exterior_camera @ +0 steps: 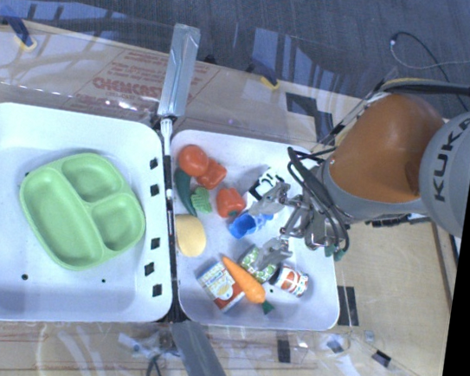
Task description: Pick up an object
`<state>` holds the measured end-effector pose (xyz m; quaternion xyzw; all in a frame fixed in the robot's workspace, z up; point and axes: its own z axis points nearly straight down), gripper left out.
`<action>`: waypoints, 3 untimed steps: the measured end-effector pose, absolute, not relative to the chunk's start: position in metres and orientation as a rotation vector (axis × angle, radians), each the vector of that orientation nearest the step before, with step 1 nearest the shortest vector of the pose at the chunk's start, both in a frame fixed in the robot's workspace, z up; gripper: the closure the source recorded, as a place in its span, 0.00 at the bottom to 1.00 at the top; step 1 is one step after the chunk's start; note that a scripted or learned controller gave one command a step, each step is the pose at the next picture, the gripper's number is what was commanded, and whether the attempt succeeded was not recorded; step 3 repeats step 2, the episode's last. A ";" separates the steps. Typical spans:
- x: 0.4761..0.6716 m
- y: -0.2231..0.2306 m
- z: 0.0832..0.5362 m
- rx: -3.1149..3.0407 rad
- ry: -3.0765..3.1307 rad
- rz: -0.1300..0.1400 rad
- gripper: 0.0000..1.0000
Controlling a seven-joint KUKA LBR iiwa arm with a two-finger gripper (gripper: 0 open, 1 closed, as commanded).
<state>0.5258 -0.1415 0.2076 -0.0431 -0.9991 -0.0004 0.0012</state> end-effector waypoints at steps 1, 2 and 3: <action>0.598 -0.146 0.321 -0.359 -3.128 0.002 0.00; 0.554 -0.118 0.154 -0.650 -3.071 0.000 0.00; 0.554 -0.118 0.154 -0.650 -3.071 0.000 0.00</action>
